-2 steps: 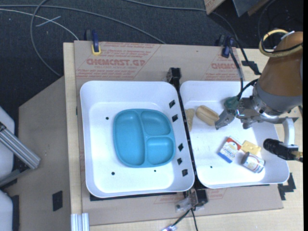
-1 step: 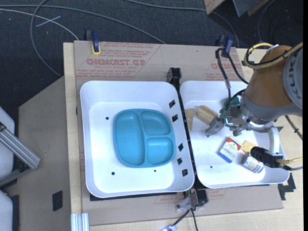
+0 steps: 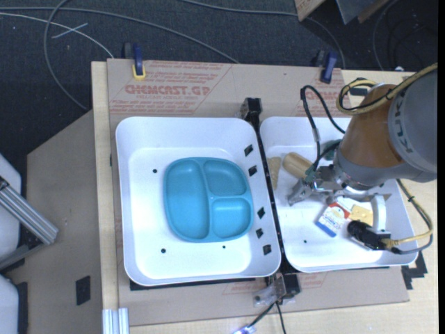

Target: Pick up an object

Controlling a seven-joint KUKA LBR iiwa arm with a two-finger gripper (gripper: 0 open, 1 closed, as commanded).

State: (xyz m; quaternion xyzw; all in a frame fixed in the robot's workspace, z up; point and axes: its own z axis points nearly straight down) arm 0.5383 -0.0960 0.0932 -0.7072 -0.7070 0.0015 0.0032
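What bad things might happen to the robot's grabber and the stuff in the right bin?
1. The end effector sits low in the right bin beside a wooden block, so it may nudge the block away rather than pick it up.
2. A small blue and white box lies close under the arm, which could bump or press on it.
3. A black cable hangs loosely near the wrist and might snag.
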